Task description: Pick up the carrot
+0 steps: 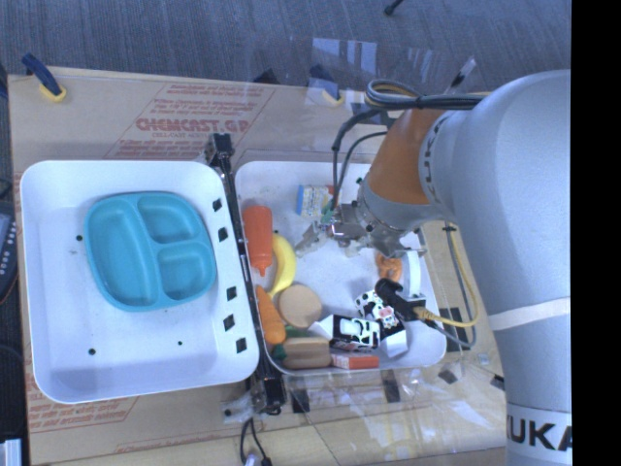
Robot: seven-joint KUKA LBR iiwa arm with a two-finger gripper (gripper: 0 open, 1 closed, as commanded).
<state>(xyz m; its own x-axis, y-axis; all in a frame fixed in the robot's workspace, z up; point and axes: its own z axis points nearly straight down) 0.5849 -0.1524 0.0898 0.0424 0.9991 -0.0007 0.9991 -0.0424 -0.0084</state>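
Observation:
The carrot (270,316), short, orange and tapered, lies along the left wall of the right bin (427,349), between a banana and a brown block. My gripper (324,231) hovers over the middle of that bin, above and to the right of the carrot and well apart from it. Its fingers stand open with only bare bin floor between them. The grey arm with its orange band (403,168) covers the bin's right side.
A long orange-red piece (257,236), a banana (282,263), a round tan item (300,304), a brown block (306,351) and a black-and-white toy (367,330) crowd the right bin. A small box (312,200) lies at its back. The left bin (58,348) holds a blue divided plate (150,249).

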